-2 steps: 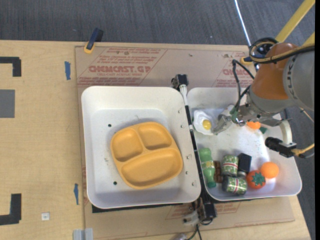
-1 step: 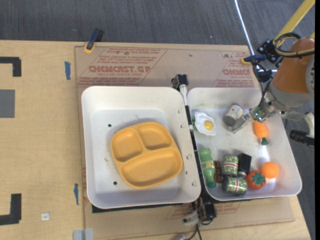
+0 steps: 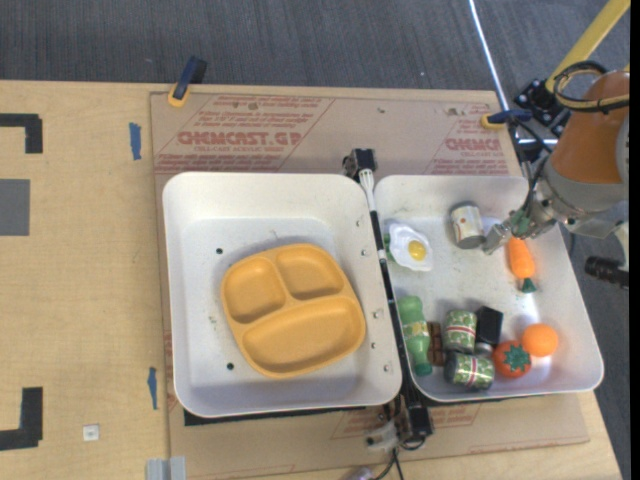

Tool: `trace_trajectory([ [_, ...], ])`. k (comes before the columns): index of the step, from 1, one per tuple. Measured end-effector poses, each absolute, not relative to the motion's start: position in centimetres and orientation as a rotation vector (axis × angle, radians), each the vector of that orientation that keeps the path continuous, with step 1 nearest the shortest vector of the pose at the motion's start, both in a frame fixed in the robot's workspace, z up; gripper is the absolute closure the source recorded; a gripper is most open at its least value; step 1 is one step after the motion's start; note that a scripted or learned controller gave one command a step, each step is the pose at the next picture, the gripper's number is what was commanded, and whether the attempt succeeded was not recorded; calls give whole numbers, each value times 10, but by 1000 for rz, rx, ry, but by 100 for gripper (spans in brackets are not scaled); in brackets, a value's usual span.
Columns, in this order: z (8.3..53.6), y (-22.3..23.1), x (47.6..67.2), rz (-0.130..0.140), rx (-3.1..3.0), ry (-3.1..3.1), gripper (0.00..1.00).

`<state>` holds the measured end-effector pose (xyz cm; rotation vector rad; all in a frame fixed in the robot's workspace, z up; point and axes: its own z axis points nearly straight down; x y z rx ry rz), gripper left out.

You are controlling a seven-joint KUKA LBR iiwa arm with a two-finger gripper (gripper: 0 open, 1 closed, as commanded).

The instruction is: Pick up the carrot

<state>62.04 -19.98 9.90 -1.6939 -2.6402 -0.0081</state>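
Over the right bin (image 3: 585, 343), the pincer (image 3: 510, 230), its state impossible to tell, hovers beside the carrot (image 3: 520, 259), seemingly approaching; next it likely must descend.

Dark grey carpet floor (image 3: 300, 18) lies beyond the pale wood worktop (image 3: 80, 268) — a printed cardboard sheet (image 3: 300, 133) covers its middle, blue tape (image 3: 134, 140) nearby.

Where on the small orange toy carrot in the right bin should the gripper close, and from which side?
Probably across the thick orange middle of the small orange toy carrot, coming from above. It lies flat, lengthwise toward the near edge, green tip nearest, with bare floor of the white right bin on both long sides. The gripper hangs at its upper end.
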Motion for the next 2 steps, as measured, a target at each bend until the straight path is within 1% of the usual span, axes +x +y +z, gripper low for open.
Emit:
trace_trajectory([
  [1, 85, -191, 580, -2, -1460, -2786, 100],
  [2, 84, -225, 540, 2, -1160, -2922, 100],
])
